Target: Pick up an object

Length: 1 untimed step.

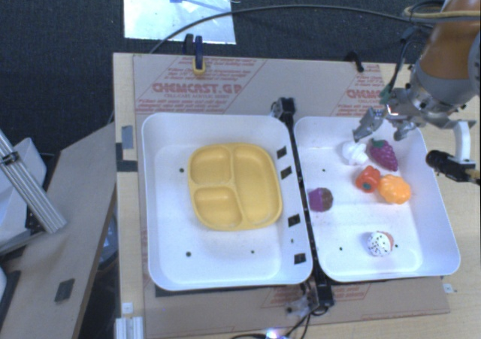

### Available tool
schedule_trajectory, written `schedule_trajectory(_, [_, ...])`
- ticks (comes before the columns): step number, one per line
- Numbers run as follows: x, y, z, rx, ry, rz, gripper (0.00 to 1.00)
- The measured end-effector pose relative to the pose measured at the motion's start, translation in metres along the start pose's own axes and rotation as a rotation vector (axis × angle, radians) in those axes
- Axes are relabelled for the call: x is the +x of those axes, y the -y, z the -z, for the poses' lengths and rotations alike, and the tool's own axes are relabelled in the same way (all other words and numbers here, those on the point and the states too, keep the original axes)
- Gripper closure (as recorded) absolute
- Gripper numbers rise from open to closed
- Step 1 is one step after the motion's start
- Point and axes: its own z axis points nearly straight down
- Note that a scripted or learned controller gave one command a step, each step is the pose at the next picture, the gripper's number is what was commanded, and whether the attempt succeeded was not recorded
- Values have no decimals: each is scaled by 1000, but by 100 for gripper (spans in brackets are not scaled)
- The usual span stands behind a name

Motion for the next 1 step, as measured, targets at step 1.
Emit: schedule_trajectory(1, [0,-2,7,-11,2,2,0])
